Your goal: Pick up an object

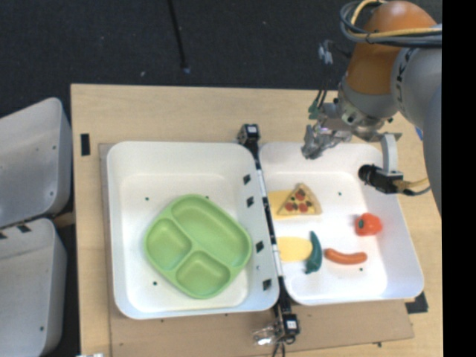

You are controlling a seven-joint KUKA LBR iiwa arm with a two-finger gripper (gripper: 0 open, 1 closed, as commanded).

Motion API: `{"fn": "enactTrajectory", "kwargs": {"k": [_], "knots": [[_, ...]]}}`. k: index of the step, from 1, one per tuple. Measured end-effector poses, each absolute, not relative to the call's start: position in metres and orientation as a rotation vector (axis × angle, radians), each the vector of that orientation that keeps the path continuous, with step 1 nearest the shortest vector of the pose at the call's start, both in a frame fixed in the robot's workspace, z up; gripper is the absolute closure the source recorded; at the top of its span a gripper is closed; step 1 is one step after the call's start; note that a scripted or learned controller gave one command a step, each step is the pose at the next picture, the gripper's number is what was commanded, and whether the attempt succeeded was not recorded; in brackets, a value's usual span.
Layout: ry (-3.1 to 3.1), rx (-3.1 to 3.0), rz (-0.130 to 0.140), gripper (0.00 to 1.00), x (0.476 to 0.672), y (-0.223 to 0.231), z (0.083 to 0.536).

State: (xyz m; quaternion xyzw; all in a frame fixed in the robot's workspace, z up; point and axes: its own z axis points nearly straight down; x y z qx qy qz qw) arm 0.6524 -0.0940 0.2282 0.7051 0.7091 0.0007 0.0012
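Note:
The right bin (pixel 387 274) holds a pizza slice (pixel 299 201), a yellow piece (pixel 292 249), a dark green pepper-like piece (pixel 314 253), a sausage (pixel 346 257) and a red tomato (pixel 367 224). My gripper (pixel 316 144) hangs over the bin's far left corner, above and beyond the pizza slice, with nothing seen between its fingers. The fingers look close together, but I cannot make out their gap.
A green divided plate (pixel 197 245) lies in the left bin (pixel 126 184). A ridge with black clips (pixel 260 199) separates the two bins. A black fitting with a cable (pixel 379 177) sits at the right bin's far right edge. Bare bench (pixel 186 114) lies beyond the bins.

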Motion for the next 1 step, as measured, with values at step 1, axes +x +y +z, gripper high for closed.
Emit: {"fn": "enactTrajectory", "kwargs": {"k": [1], "knots": [[2.230, 2.214, 0.001, 1.00, 0.6537, -0.0339, 0.2271]]}}
